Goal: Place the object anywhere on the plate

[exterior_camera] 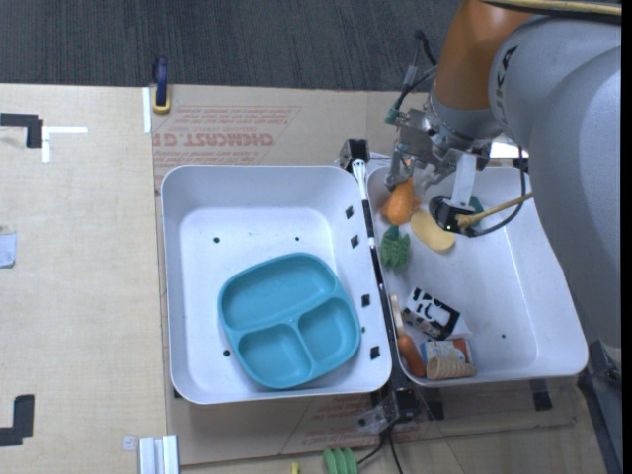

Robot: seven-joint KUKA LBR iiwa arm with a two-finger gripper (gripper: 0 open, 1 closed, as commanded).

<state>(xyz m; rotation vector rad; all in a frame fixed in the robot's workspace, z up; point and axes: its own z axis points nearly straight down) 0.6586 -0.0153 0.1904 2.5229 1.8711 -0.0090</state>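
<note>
Over the right bin's [513, 294] far left corner the claw [403, 181] hangs just above an orange object [399, 205], though I cannot tell its grip, while the blue plate [288, 319] sits in the left bin [197, 215].

Cardboard sheet [227, 126]: red print, perhaps "CHEMCAST".
</note>
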